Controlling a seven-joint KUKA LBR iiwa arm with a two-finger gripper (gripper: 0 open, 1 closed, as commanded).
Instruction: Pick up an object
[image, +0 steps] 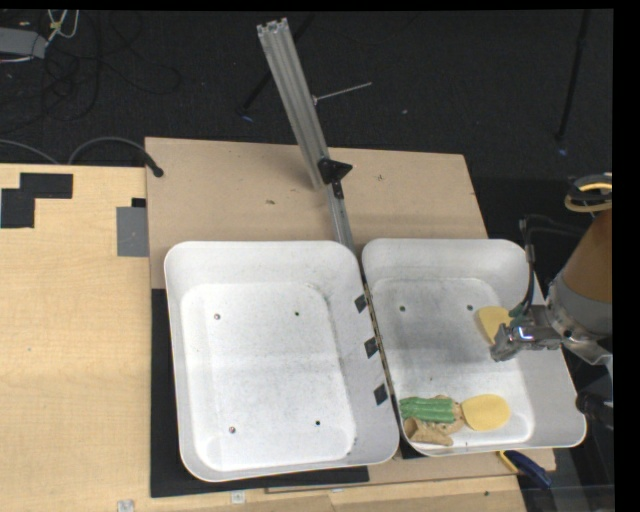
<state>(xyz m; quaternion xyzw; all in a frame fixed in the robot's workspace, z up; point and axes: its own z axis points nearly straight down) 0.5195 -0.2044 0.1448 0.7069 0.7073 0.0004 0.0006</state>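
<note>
In the right bin (440, 270), a pale yellow piece (490, 321) lies by the right wall. My gripper (503, 345) hangs just below and beside it, its metal tip low over the bin floor. At the bin's front edge lie a green ridged object (428, 408), a tan lumpy object (433, 431) under it, and a yellow round disc (486, 411). I see nothing between the gripper's fingers.
The left bin (265, 355) sits beside the right one, joined by black clips (370, 346). A slanted metal rail (300, 110) rises behind the bins. The arm's orange band (600, 255) shows at the right edge. A light wooden table (70, 330) lies to the left.
</note>
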